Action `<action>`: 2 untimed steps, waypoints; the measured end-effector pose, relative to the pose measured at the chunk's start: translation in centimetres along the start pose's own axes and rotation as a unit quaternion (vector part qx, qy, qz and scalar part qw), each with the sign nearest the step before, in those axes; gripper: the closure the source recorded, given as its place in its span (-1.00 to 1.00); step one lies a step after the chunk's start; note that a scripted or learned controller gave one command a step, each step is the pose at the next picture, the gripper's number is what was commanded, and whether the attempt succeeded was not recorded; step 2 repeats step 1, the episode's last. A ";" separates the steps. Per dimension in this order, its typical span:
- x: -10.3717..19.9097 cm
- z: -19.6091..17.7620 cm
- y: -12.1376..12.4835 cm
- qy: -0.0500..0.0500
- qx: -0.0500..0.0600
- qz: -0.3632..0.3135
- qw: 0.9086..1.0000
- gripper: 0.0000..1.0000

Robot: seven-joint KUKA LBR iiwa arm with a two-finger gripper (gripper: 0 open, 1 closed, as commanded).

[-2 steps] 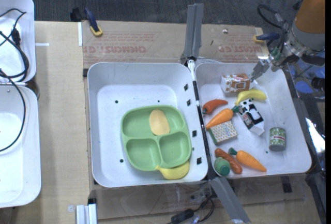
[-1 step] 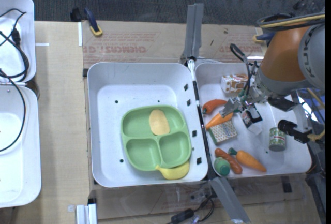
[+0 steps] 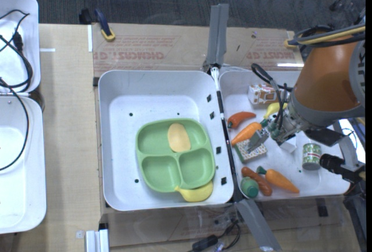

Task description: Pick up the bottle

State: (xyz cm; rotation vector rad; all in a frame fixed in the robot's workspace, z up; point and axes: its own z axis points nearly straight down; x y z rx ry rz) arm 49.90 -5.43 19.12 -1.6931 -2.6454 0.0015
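Bottle hard to identify, hand (image 3: 268, 131) over right bin (image 3: 331, 184)

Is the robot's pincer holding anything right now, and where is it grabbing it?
It cannot be told: the pincer is down among the toys in the right bin, too small to see clearly.

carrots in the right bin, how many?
2. One carrot lies left of the gripper, below a red-orange pepper. The other carrot lies near the front wall of the right bin. The arm may hide more.
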 end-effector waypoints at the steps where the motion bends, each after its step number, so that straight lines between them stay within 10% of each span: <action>1: -9.4 -15.3 -0.1 -0.001 0.000 -0.008 1.000 -1.00; 2: -9.4 -15.3 -0.1 -0.001 0.000 -0.008 1.000 -1.00</action>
